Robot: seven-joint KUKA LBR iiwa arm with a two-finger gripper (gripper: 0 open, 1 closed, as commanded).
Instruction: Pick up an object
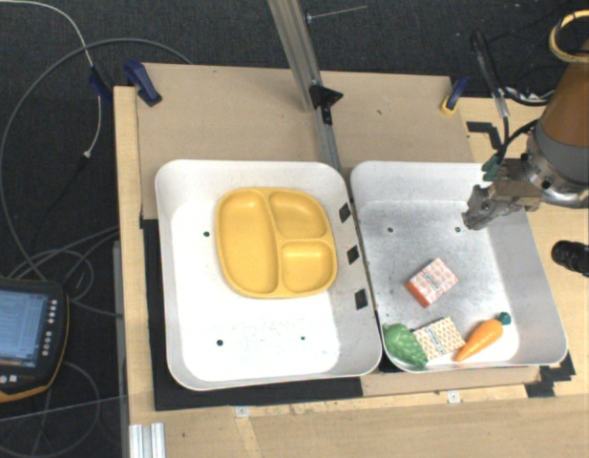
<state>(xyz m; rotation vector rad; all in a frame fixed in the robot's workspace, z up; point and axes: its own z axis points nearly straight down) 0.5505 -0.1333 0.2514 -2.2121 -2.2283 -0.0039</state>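
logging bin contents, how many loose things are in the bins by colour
yellow: 1, divided plate in the left bin
pink: 1, small box
green: 1, leafy toy vegetable
orange: 1, toy carrot
tan patterned: 1, small packet
total: 5

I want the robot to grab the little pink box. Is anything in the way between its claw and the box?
Nothing visible blocks it. The gripper hangs over the right bin's upper right part, and only bare bin floor lies between it and the pink box. The green toy, patterned packet and carrot lie beyond the box.
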